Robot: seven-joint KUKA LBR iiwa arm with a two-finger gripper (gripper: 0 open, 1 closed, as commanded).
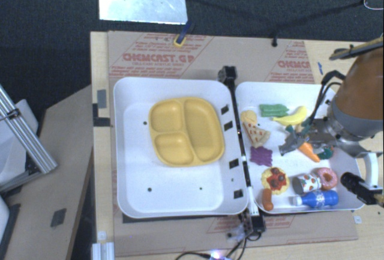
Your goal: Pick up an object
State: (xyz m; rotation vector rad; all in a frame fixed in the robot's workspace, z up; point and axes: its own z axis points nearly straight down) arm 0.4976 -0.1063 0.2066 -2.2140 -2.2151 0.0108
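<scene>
While toys crowd the right bin [252,93], the gripper [295,141], finger state unclear, hovers beside the carrot [310,152].

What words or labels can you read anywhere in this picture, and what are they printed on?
"CHEMCAST GP": red print on the brown protective sheet under the bins, upper left.
The same red print repeats at the upper right and along the bottom edge, too blurred to read.

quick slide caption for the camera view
Arm's pincer low over toy food beside a carrot in the right bin; yellow tray in left bin.
</scene>
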